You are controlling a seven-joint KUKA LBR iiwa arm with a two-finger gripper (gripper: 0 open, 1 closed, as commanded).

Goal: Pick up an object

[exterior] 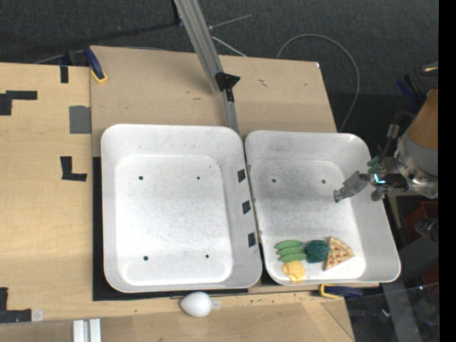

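Camera view: toy food (313,254) (bin's (306,152) near corner) below fingers (349,188).

Two white bins sit side by side on the wooden surface (178,91). The left bin (171,205) holds nothing; the right bin (313,155) has a green pea pod (289,249), a teal lump (316,250), a pizza slice (338,252) and a yellow piece (293,269) clustered near its front edge. The pincer (360,185) hangs over the right bin's right side (well apart from them). A white egg (197,304) lies before the left bin.
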